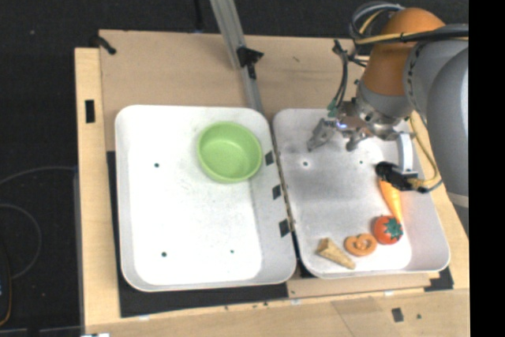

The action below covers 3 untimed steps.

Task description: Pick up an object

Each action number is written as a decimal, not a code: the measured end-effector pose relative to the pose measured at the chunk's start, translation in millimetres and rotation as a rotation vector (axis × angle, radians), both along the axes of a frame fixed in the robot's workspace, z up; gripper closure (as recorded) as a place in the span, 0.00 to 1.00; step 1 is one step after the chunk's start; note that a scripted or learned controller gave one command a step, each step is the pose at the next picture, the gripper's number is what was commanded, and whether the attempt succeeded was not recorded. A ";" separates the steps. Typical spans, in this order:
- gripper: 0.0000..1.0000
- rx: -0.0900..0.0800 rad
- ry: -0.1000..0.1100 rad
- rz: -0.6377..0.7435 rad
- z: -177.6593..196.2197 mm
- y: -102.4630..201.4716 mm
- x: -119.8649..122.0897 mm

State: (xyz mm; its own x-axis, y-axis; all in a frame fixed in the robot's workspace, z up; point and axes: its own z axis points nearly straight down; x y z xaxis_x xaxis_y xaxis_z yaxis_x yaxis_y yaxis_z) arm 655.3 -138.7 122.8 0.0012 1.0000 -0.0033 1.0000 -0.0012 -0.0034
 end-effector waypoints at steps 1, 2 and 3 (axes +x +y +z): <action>0.00 0.000 -0.001 -0.001 -22.7 -2.0 -0.4; 1.00 0.000 -0.007 -0.002 -9.5 -2.5 1.2; 1.00 0.002 -0.012 0.003 55.5 -2.5 6.0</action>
